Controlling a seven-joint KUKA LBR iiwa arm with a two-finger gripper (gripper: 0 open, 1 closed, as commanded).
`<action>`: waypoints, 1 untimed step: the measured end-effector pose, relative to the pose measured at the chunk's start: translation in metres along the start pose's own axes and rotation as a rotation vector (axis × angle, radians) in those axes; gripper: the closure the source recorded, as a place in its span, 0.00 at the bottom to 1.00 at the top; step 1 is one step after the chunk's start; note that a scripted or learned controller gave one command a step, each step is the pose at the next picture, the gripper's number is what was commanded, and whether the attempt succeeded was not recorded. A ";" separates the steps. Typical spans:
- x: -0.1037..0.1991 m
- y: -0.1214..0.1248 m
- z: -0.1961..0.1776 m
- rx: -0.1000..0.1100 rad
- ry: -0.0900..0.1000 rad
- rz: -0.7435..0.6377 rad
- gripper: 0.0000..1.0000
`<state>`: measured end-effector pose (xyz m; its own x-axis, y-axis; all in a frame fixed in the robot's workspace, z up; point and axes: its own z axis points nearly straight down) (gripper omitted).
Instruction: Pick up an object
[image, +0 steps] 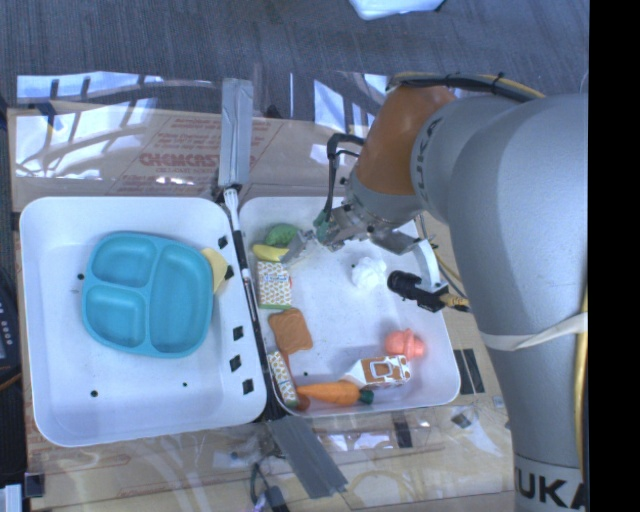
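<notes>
Scanning left to right: left bin (40, 400) holds a blue divided plate (148, 294) with a yellow piece (216, 268) at its right edge, against the divider. Right bin (440, 385) has the pickable stuff: patterned card (274, 285) and a yellow banana-like toy (268, 253) by the left wall, green toy (281, 236) at the top left corner, toast slice (290, 330) mid-left, carrot (329, 394) along the front wall, small carton (385, 371) just beside it, pink toy (405, 345) right of centre, white crumpled bit (368, 272) upper middle.

Likely target is the green toy, nearest the gripper (312, 240). Looks like light, hard plastic, rounded, probably slippery; best pinched across its narrow width, though the bin corner and the banana-like toy crowd it.

Arm comes in from the right, wrist angled down and left, tip low over the bin's top left area just beside the green toy. Jaw state: cannot tell, too small and dark; nothing visibly held.
</notes>
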<state>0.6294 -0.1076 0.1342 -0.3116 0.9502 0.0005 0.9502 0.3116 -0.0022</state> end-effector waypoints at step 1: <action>0.002 0.029 0.028 -0.001 0.000 -0.027 0.00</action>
<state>0.6566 -0.0964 0.1066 -0.3369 0.9415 0.0003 0.9415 0.3369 -0.0015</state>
